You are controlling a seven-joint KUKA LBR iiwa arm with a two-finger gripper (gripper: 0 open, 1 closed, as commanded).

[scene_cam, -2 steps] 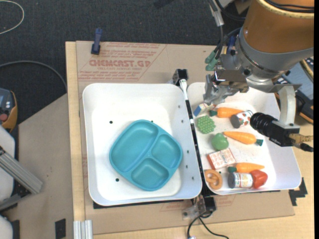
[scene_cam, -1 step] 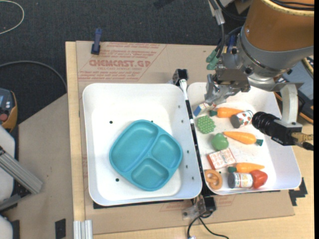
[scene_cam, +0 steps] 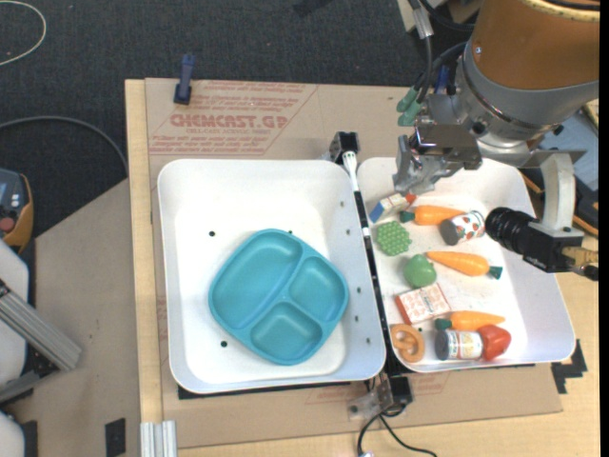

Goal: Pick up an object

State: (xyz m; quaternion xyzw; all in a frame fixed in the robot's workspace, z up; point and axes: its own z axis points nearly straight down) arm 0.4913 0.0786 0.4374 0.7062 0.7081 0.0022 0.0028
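The arm is reaching in from the right and hanging its hand (scene_cam: 411, 181) over the far left corner of the right bin (scene_cam: 557, 317), where the toys are lying in a heap. The nearest thing to it is sitting just under and a little toward me from the fingertips: a small blue and white piece (scene_cam: 389, 204) against the bin's left wall, with an orange carrot (scene_cam: 438, 214) lying right beside it, its long axis running left to right across the bin and its green end pointing toward the hand. A bumpy green ball (scene_cam: 391, 237) is resting just nearer still, and a second carrot (scene_cam: 462, 263), a smooth green lump (scene_cam: 419, 270), a small box (scene_cam: 422, 304), a pretzel (scene_cam: 406, 342) and a little bottle (scene_cam: 468, 342) are lying further toward the front. The blue divided plate (scene_cam: 278, 296) is sitting alone in the left bin (scene_cam: 181, 274), well apart from the hand. From where I am standing the fingers are pointing down and nothing seems to be caught between them, but the metal is bunching together so much that I cannot tell how far they are parted. So the coming move is looking like a short drop onto the blue piece or the carrot's near end.
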